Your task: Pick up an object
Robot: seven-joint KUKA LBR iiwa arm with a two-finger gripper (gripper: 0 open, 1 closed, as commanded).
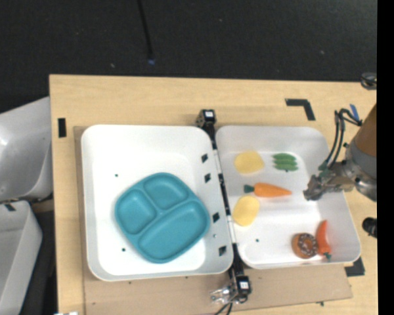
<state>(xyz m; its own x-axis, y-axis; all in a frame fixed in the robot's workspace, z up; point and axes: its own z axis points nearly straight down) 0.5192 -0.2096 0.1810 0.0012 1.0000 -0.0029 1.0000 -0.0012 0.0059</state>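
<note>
The right bin [328, 143] holds several toy foods. An orange carrot [270, 190] lies near its middle, with one yellow piece [249, 162] above it and another yellow piece [245, 210] below it. A green leafy piece [285, 161] lies toward the back. A brown donut [305, 245] and a red-orange chili [323, 237] sit together at the front right. My gripper [313, 190] hangs over the bin's right side, just right of the carrot's tip and apart from it. Nothing shows between its tips.
The left bin [98, 149] holds a blue divided plate [161, 216]. Black clips [206, 117] join the bins along the middle seam. The wooden bench [151, 100] surrounds both bins, with a white object [13, 149] off its left edge.
</note>
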